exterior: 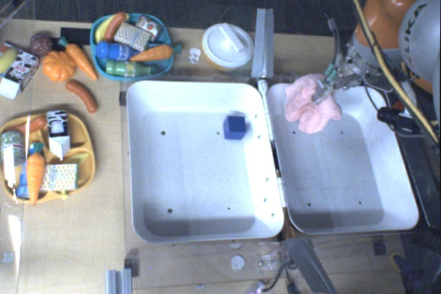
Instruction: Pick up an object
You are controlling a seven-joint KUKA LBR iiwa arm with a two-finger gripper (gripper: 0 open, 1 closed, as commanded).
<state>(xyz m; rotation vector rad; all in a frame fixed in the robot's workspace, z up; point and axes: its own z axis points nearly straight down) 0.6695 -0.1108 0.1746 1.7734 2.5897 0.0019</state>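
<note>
Camera view: the tool (322, 94) grips a pink cloth (310, 105) in the right bin (358, 210); a blue cube (235, 126) sits in the left bin (193, 217).

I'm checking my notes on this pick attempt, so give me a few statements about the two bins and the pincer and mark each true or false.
1. A blue cube lies in the left bin. True.
2. The pink cloth lies in the left bin. False: it is in the right bin, at its upper left corner.
3. The pincer is at the pink cloth. True.
4. The blue cube touches the pink cloth. False: they are apart, in separate bins.
5. The white lidded bowl sits inside the right bin. False: it stands on the bench above the left bin.
</note>
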